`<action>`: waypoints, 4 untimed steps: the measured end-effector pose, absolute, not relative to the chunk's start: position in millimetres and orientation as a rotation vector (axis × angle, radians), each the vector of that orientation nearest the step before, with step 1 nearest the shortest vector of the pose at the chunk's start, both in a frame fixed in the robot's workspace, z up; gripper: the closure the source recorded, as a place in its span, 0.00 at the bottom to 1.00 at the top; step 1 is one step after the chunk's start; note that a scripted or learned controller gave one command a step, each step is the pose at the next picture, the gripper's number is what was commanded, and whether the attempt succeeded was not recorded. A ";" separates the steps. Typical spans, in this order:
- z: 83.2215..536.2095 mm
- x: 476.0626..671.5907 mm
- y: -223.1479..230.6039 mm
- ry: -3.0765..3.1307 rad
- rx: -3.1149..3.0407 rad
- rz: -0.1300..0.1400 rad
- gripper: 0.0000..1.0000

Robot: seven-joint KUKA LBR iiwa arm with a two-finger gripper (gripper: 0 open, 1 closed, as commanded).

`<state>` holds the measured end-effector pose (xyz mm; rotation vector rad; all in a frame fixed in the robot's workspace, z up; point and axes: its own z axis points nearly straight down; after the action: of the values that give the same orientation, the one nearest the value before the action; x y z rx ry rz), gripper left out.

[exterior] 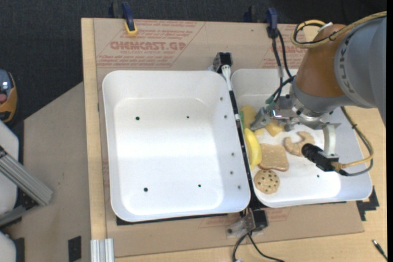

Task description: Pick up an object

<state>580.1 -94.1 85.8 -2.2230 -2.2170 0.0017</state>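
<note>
Bright, even overhead light washes out the left bin [166,144] floor; shadows are soft, focus fairly sharp, and the far carpet dim.

Arm [362,61]: thick rounded grey casing, orange band [316,70] above wrist. Silvery metal gripper [284,113] assembly below. Black cylindrical fitting [318,157] with yellowish cable [356,164]; yellow cable loop [307,29] near top.
</note>
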 end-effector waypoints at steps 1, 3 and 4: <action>85.4 606.0 -105.0 -2.225 -2.223 -0.003 0.00; 98.3 648.1 -152.6 -2.228 -2.227 -0.008 1.00; 315.5 619.4 -74.3 -2.240 -2.223 -0.023 1.00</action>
<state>619.4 -74.3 315.5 -2.2232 -2.2403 -0.0229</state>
